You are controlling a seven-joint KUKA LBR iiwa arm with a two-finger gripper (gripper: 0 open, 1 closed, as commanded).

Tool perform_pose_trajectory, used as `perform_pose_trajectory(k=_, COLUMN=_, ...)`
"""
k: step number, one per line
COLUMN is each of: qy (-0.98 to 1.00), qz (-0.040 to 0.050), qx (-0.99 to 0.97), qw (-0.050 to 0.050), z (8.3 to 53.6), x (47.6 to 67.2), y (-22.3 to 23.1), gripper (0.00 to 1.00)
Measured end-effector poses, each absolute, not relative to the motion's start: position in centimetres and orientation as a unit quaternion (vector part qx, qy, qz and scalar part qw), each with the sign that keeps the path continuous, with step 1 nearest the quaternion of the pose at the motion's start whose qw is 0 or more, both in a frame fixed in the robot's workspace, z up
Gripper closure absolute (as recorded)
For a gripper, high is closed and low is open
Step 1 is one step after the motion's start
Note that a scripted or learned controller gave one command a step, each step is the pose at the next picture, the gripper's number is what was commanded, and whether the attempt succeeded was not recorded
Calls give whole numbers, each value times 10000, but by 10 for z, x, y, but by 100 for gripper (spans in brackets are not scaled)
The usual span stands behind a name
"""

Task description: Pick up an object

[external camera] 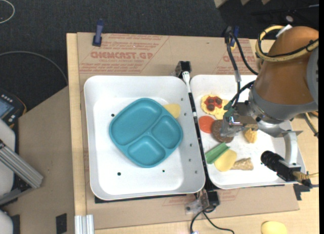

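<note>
The right bin (263, 177) holds several toy foods: a yellow pizza slice with red dots (212, 104), a red disc (205, 123), a brown round patty (221, 132), an orange-yellow chunk (250, 136), a green piece (216, 152), a yellow piece (226, 160) and a tan piece (243, 164). My gripper (231, 122) hangs low over the middle of this bin, directly above the right part of the brown patty and just left of the orange-yellow chunk. The grey and orange arm (286, 71) hides the bin's upper right part.
The left bin (101, 167) carries a blue compartment plate (146, 131) with a pale yellow item (172, 110) at its upper right edge. A black cylinder (276, 164) juts over the right bin's right rim. Cables run along the divider between the bins.
</note>
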State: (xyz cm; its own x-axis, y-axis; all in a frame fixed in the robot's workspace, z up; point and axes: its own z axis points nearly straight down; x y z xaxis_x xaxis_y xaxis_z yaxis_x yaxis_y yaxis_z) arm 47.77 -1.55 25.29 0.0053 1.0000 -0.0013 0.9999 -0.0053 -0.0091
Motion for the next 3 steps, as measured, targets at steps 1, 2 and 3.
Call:
perform_pose_trajectory(k=1, qy=-7087, qz=-18, qx=-7055, qw=-14, z=269, x=525, y=20, gripper=100)
perform_pose_trajectory(k=2, qy=-7054, qz=8, qx=-7088, qw=-20, z=194, x=610, y=-41, gripper=100)
perform_pose_trajectory(k=3, qy=-7094, qz=-43, qx=-7048, qw=-18, z=302, x=538, y=14, gripper=100)
